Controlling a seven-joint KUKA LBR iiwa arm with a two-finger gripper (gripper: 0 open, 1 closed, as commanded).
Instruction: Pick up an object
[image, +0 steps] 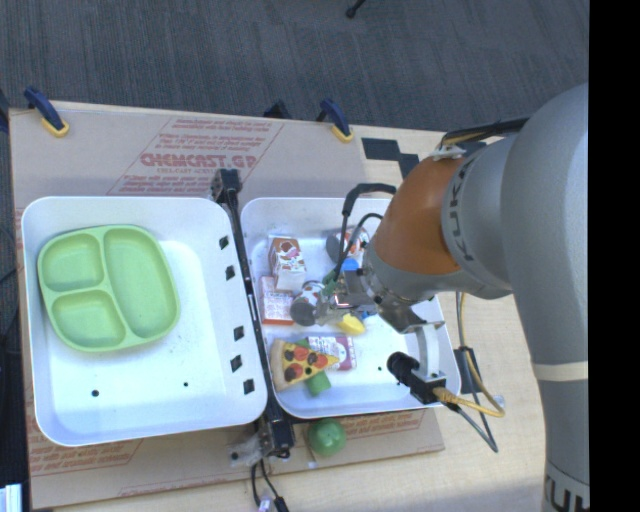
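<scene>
My gripper (318, 300) is low over the middle of the right bin (400, 400), reaching in from the right under the orange wrist band. Just left of it lie a red and white carton (287, 257) and a pink packet (276, 299). A small yellow piece (352, 324) sits right beside the gripper, on its lower right. Below it lies a toy pizza slice (302, 362) on a pink card, with a small green piece (317, 384) at its lower edge. The arm's bulk hides the bin's right part.
The left bin (60, 410) holds a light green divided plate (105, 288). A black divider (240, 290) runs between the bins. A green ball (325, 436) lies outside, on the cardboard below the right bin. Clamps and cables sit at the bench edges.
</scene>
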